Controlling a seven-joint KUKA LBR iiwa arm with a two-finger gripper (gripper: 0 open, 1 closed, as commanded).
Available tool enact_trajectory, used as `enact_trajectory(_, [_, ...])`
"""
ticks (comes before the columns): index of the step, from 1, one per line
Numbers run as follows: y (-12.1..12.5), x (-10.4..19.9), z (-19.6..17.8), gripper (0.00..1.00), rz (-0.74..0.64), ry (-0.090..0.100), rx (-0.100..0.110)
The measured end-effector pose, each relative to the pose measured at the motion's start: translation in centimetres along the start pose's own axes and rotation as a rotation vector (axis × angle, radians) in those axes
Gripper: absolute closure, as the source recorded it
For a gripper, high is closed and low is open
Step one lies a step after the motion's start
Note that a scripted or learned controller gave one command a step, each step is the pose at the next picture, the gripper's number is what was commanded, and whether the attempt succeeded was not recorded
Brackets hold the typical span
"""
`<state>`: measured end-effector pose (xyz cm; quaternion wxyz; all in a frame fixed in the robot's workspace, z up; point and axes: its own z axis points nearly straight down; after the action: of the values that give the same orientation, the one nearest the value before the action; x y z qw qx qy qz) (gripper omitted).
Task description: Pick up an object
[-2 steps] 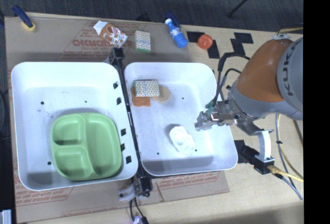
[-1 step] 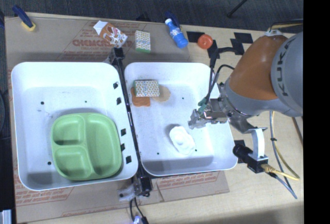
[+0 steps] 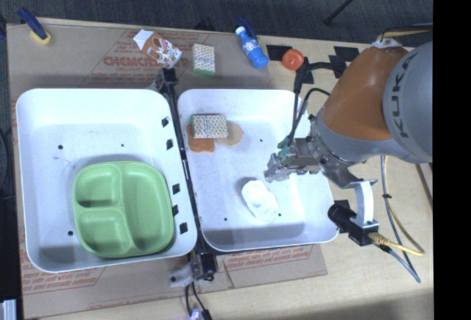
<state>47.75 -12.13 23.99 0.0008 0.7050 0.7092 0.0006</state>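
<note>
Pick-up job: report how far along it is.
Done: the gripper has reached into the right bin, beside the white object. In hand: nothing visibly between its fingers. Left: grasping and lifting something; the white object and the small box lie on the bin floor, and the green tray sits in the left bin.

the right bin [image 3: 221, 101] has open floor along its far wall and across its near left part. a small box [image 3: 209, 126] sits on orange and tan pieces [image 3: 202, 143] near the far left corner, and a white object [image 3: 260, 198] lies near the middle front, just beside the gripper [image 3: 283, 164]. in the left bin [image 3: 44, 101], a green divided tray [image 3: 123, 207] takes up the near half; the far half is open.
</note>
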Motion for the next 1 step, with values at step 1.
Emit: enact_trajectory(1, [-0.20,-5.36,2.41,1.00,0.001,0.000,0.005])
